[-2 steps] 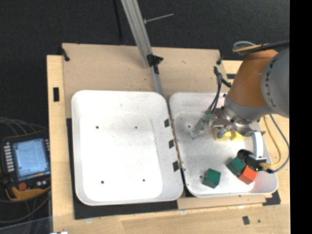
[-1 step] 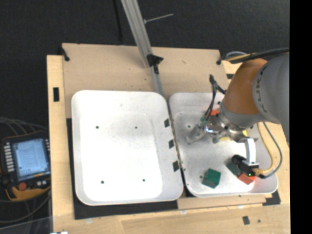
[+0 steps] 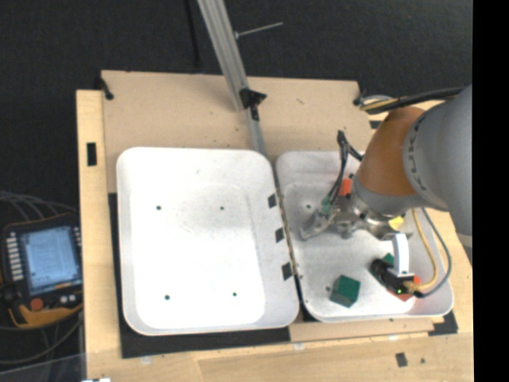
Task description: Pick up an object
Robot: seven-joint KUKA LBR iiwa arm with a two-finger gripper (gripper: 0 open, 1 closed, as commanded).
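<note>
The gripper (image 3: 312, 227) sits low in the right bin (image 3: 318, 173), its metal fingers reaching left toward the bin's left wall; whether they are apart or together cannot be told. Behind it the arm (image 3: 425, 161) comes in from the right, a smooth grey shell with an orange band, bent down over the bin. A small dark green block (image 3: 344, 290), boxy and matte, lies on the bin floor nearer the front, apart from the gripper. The left bin (image 3: 199, 237) is shallow white plastic with rounded corners, on the pale wooden counter (image 3: 175, 110).
</note>
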